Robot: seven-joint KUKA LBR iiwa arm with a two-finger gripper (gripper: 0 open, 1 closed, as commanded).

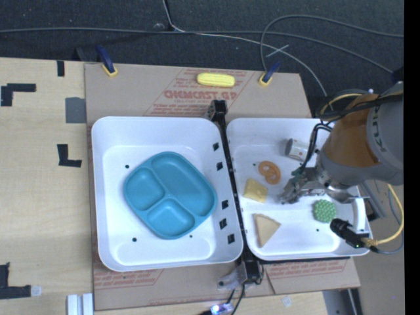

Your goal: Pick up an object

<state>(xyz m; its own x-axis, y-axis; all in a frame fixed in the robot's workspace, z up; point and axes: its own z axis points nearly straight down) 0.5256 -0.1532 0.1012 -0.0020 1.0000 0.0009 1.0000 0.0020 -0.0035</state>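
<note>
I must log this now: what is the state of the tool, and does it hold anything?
Tool: low in the right shallow white bin, between the pale yellow cheese-like square and the green bumpy ball; open or closed cannot be told.

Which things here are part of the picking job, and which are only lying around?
Part of the job: gripper, pretzel, yellow cheese piece, tan wedge, green ball, grey cylinder, all in the right bin.

Lying around: blue divided plate in the left bin, yellow banana, clamps.
</note>
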